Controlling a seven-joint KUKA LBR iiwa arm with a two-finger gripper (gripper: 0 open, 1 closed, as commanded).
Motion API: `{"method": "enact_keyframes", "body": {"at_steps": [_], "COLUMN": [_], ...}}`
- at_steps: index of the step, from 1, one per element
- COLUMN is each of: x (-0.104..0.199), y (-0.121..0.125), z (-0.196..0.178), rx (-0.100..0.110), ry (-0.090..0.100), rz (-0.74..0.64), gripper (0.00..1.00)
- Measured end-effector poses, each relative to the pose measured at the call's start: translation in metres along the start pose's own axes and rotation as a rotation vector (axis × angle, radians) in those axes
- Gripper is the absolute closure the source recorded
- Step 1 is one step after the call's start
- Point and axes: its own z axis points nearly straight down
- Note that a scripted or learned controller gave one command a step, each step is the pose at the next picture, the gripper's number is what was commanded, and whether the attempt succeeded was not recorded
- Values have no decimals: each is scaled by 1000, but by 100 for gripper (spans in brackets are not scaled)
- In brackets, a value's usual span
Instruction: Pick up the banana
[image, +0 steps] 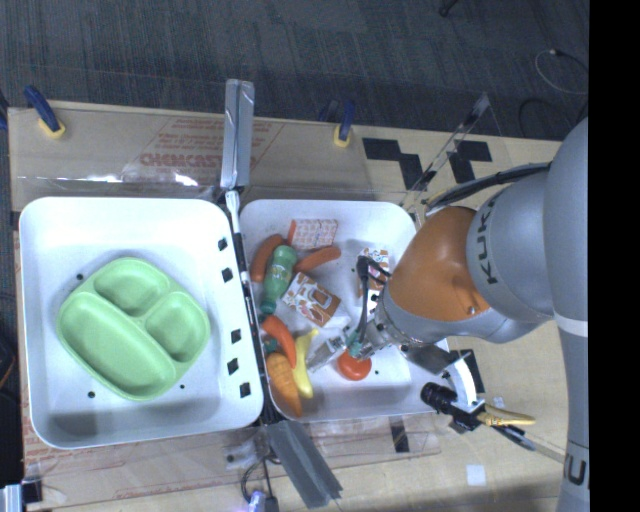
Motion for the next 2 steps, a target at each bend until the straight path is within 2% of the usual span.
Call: {"method": "enact_keyframes", "body": {"at_steps": [1,2], "x": [38,-23], "y": [8,69], "z": [-2,-1], "rx": [-5,-1], "ry": [-11,-2], "rz": [-221,-224], "gripper": [0,0]}}
